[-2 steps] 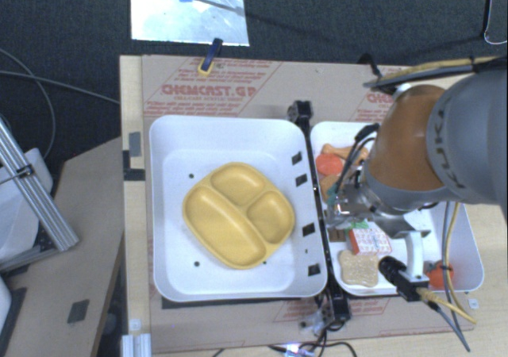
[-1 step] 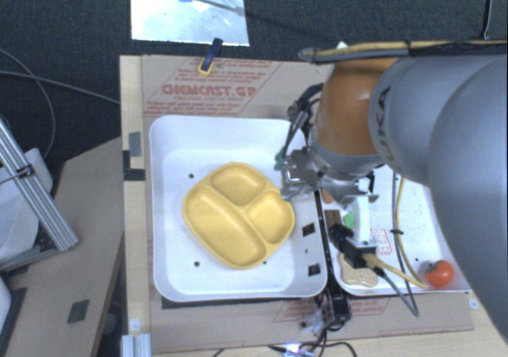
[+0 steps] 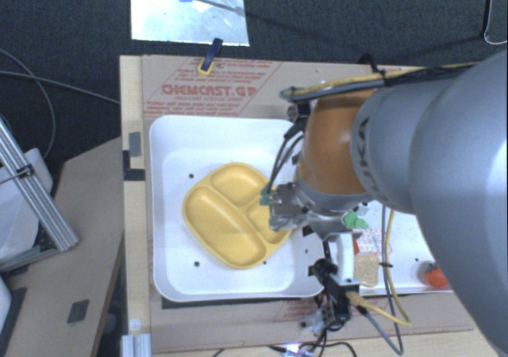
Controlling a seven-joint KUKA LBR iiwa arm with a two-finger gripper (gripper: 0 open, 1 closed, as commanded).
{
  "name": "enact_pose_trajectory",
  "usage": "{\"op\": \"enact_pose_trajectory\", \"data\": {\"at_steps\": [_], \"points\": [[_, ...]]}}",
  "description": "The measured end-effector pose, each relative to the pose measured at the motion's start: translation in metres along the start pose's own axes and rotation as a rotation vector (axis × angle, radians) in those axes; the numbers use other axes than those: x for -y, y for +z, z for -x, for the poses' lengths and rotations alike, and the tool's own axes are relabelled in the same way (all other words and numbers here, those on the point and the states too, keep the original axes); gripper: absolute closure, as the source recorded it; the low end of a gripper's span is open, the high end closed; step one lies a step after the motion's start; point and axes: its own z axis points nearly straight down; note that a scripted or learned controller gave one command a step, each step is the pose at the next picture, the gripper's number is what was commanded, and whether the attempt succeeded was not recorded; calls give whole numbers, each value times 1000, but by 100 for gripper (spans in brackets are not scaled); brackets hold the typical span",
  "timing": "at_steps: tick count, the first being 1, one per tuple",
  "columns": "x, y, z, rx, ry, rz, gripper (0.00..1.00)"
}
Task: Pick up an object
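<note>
My gripper [image 3: 279, 216] sits low over the right edge of the yellow divided tray [image 3: 226, 216] in the left white bin [image 3: 171, 189]; I cannot tell how wide it stands. Farther back, the brown board [image 3: 214, 86] reads "CHEMCAST GP" in red, smaller lines unreadable.

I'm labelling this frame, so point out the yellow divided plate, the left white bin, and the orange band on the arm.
yellow divided plate [image 3: 224, 220]: camera view, floor of its large compartment.
left white bin [image 3: 171, 189]: camera view, bare floor left of the plate.
orange band [image 3: 333, 149]: camera view, middle of its curved side.
</note>
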Motion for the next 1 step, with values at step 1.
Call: {"op": "enact_pose_trajectory", "data": {"at_steps": [1], "points": [[-127, 6, -5, 2, 1, 14, 100]]}}
